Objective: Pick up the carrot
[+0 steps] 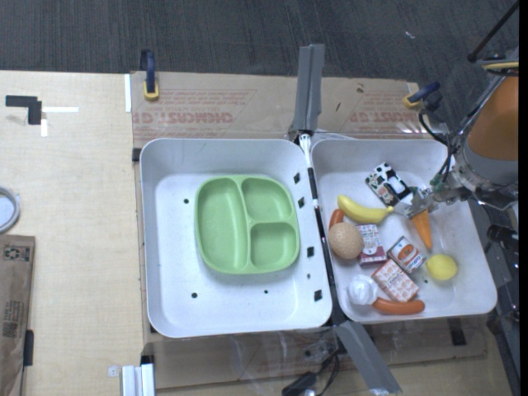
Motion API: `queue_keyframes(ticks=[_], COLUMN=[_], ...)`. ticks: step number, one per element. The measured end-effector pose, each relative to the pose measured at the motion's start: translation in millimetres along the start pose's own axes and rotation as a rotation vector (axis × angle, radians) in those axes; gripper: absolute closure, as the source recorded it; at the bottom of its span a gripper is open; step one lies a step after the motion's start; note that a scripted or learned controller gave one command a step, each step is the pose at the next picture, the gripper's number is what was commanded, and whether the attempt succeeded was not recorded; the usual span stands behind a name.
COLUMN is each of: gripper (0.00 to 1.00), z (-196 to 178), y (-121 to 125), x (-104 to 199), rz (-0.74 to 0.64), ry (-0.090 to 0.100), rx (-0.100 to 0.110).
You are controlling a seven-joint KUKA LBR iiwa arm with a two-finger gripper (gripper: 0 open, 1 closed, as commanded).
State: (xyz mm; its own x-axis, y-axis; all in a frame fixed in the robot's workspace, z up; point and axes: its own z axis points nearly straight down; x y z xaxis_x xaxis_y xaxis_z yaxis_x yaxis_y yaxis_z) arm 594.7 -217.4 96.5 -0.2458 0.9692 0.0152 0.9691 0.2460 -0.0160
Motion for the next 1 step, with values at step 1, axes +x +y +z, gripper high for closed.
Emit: queue_keyframes(ticks=[1], gripper=[1.00], z=[-99.9], y=[6.8], x=[54.5], rz=[-0.101], ry=[-0.017], rx=[-0.015])
